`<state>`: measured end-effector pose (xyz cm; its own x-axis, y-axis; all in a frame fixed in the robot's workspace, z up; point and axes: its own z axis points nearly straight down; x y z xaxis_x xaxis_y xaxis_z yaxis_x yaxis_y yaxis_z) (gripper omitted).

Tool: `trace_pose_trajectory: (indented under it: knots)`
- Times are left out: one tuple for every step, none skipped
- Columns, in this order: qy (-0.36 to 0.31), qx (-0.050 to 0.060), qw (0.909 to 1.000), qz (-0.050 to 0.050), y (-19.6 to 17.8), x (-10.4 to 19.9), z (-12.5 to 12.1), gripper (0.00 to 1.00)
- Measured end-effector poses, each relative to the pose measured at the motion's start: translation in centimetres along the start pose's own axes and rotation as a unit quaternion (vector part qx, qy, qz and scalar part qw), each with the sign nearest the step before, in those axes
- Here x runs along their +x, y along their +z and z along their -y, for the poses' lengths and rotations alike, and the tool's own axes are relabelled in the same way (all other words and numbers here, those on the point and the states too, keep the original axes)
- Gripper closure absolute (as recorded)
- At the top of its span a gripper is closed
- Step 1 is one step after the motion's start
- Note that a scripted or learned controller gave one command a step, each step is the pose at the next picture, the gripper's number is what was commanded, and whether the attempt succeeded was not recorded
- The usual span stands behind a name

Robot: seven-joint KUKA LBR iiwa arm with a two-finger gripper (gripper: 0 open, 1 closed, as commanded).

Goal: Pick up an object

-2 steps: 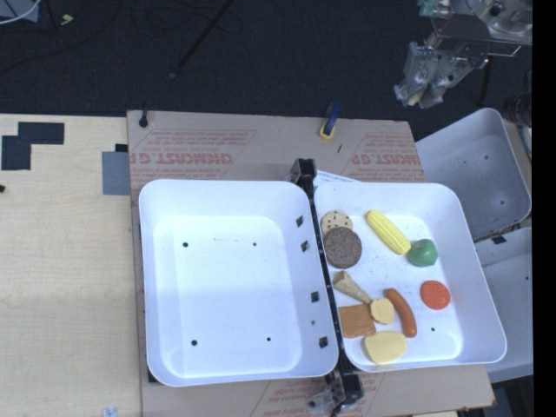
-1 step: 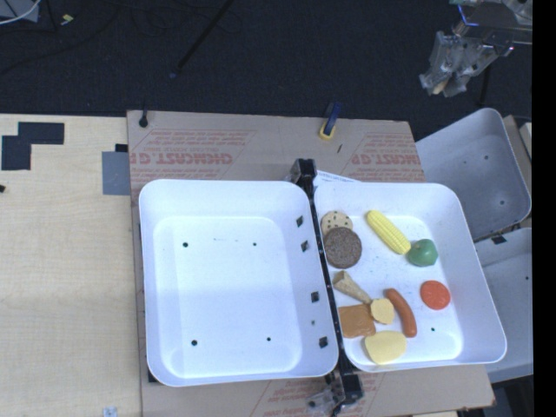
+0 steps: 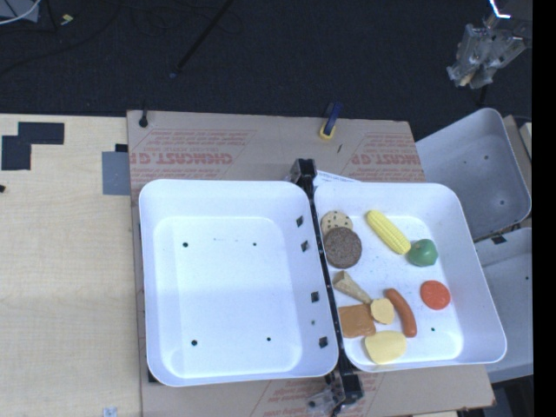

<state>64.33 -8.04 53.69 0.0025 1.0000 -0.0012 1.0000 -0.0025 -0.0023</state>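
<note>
pincer (image 3: 483, 57) at 1 o'clock, raised, well apart from bins; finger state cannot be told. right bin (image 3: 452, 200) holds corn (image 3: 387, 231), sausage (image 3: 401, 310), cookie (image 3: 342, 247), tomato (image 3: 435, 294).

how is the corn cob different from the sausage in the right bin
The corn cob is yellow and bumpy; the sausage is reddish-brown and smooth. The corn cob lies near the bin's far side, the sausage nearer the front. Both are long toy foods, lying flat at a similar slant in the right bin.
</note>
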Motion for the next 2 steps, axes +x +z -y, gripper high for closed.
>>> trace_pose_trajectory:
  knots:
    - [0.001,0.000,1.0000,0.000,0.0,-5.3,-0.1,1.00]
    - [0.001,0.000,1.0000,0.000,0.0,-11.5,-0.1,1.00]
